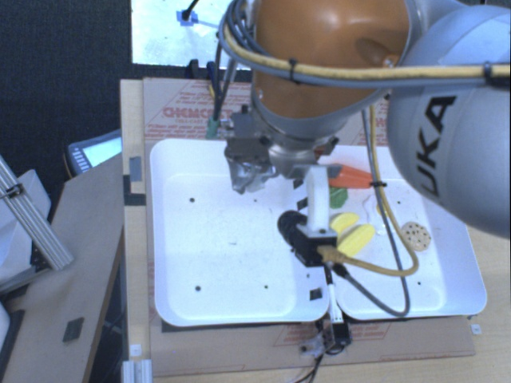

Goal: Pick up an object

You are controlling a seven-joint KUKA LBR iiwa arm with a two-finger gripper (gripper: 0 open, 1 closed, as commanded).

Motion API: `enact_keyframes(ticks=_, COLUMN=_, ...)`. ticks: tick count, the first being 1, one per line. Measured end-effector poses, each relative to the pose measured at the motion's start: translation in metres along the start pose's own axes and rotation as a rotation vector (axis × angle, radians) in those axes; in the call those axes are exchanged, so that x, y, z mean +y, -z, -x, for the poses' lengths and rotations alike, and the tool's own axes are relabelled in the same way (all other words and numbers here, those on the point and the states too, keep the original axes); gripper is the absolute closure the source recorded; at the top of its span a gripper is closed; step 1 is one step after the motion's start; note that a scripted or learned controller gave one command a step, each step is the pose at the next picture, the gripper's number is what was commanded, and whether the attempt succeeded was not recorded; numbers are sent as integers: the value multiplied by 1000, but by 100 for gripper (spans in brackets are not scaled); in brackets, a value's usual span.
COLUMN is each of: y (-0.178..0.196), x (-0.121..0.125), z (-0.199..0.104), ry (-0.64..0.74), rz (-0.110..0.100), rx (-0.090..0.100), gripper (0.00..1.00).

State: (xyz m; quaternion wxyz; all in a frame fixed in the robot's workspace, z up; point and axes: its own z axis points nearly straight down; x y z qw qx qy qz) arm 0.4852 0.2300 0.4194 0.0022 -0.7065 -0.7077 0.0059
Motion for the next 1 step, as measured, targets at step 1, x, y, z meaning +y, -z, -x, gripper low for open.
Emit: enact_keyframes(ticks=1, y=25, x=34, z=-4, ry=-2, rz=16, rx=7, gripper=100)
